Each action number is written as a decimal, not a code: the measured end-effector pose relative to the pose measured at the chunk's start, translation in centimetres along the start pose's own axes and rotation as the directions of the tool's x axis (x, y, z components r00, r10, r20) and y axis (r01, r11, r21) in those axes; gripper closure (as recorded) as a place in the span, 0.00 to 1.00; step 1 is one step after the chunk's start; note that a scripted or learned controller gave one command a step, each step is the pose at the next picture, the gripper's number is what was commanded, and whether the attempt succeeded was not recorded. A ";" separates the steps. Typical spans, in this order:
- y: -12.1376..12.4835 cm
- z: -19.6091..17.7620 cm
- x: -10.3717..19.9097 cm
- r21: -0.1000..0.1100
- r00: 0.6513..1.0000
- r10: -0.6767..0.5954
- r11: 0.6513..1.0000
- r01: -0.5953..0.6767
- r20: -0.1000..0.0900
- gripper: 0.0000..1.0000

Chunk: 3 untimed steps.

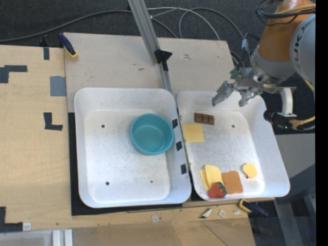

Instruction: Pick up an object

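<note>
one fixed camera above, looking down aslant on both bins (82, 101).

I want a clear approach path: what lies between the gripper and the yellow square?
In the camera view, the brown chocolate bar lies between the gripper and the yellow square, on the right bin's floor.

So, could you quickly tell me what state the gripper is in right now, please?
Gripper: open, fingers spread, holding nothing, above the far rim of the right bin.
</note>
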State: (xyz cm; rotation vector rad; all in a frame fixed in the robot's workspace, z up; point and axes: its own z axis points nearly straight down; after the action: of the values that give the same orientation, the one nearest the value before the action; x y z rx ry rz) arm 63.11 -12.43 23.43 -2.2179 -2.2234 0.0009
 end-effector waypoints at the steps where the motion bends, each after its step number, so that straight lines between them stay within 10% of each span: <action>1: 0.0 0.0 0.0 0.000 1.000 0.000 1.000 0.000 0.000 0.00; 3: 0.1 10.7 1.1 0.001 1.000 0.000 1.000 0.000 0.001 0.00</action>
State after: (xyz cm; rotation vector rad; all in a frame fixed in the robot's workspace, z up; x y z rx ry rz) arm 63.17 -11.35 12.73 -2.2186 -2.2231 0.0025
